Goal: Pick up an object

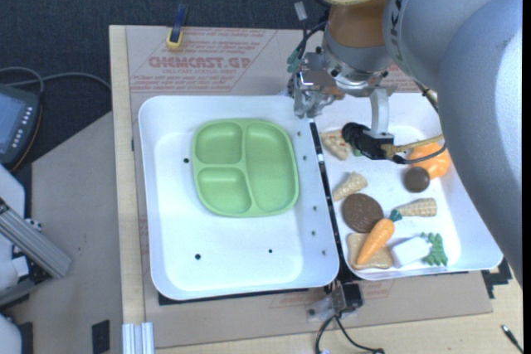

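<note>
My gripper (pixel 310 101) hangs over the far rim where the two bins meet, above the top of the divider. The right bin (pixel 465 215) holds several toy foods. A tan bread piece (pixel 336 145) lies closest to the gripper, just below and to its right. Further toward the front are a pale corn cone (pixel 348 185), a brown round cookie (pixel 362 212), a carrot (pixel 377 237) lying on a slice of toast (pixel 363 254), a corn cob (pixel 416 208), a brown ball (pixel 416 178), an orange piece (pixel 433 158) and a white block with green leaves (pixel 416 249).
In the left bin (pixel 166 203), a green divided plate (pixel 246 167) sits toward the back. A yellow-and-blue clip (pixel 176 31) lies on the cardboard behind the bins. My arm's big grey body covers the upper right.
</note>
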You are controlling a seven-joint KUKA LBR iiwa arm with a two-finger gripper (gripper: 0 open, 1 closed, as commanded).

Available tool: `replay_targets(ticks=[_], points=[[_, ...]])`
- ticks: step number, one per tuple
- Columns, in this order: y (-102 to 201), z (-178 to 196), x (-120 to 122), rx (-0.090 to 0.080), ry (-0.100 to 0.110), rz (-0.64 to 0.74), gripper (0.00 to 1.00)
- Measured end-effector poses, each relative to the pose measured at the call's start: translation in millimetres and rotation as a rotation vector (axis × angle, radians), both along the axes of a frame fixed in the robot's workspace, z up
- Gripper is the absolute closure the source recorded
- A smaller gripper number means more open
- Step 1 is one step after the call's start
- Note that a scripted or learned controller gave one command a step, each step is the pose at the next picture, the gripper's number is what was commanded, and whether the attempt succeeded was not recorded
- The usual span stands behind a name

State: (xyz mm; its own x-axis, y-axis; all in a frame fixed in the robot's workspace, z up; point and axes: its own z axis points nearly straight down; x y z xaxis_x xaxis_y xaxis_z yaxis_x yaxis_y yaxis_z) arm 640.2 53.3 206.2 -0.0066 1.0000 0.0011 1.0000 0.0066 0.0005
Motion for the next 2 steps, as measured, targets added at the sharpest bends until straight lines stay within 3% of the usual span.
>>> replay_targets(ticks=[1, 2], points=[[45, 12, 12, 0.000, -0.001, -0.001, 1.00], [30, 7, 19, -0.003, 0.000, -0.007, 1.00]])
